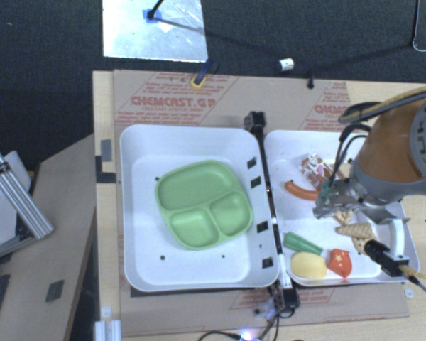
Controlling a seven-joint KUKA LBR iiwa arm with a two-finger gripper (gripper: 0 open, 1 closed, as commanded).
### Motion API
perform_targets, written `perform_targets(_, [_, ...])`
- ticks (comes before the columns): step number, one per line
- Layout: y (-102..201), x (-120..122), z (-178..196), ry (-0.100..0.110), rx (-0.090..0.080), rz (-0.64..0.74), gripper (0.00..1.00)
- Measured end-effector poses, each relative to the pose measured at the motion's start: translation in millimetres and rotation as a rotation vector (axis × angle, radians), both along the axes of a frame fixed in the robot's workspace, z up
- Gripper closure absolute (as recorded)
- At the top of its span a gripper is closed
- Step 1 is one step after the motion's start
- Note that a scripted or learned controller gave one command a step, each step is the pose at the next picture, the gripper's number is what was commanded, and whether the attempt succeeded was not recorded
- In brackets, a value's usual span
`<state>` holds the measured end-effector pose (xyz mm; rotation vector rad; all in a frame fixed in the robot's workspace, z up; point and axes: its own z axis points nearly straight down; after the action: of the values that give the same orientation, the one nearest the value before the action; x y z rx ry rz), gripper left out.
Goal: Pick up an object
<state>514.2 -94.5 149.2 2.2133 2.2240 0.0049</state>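
Observation:
My gripper (pixel 334 206) reaches down into the right bin (pixel 291 151), its tip low over the bin floor just right of an orange-red sausage (pixel 300 189). A brown waffle cone piece (pixel 355 230) lies directly below the gripper. A red-and-white toy (pixel 314 166) sits behind it. Along the bin's front edge lie a green vegetable (pixel 302 244), a yellow lemon (pixel 308 265) and a red strawberry (pixel 340 262). The arm's wrist hides the right part of this bin.
The left bin (pixel 138 155) holds a green three-compartment plate (pixel 201 203). A black divider (pixel 263 190) runs between the bins. Cables and a black fitting (pixel 385 256) hang by the arm at the right bin's front corner.

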Motion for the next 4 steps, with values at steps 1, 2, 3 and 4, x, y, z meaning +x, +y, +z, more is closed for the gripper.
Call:
perform_targets(1, [-3, -6, 60, -0.002, -0.001, -0.001, 1.00])
perform_targets(2, [-3, -5, 76, 0.000, -0.001, 0.000, 1.00])
perform_targets(3, [19, 45, 87, -0.001, 0.000, 0.004, 1.00])
perform_targets(4, [44, 93, 90, -0.001, 0.001, 0.004, 1.00])
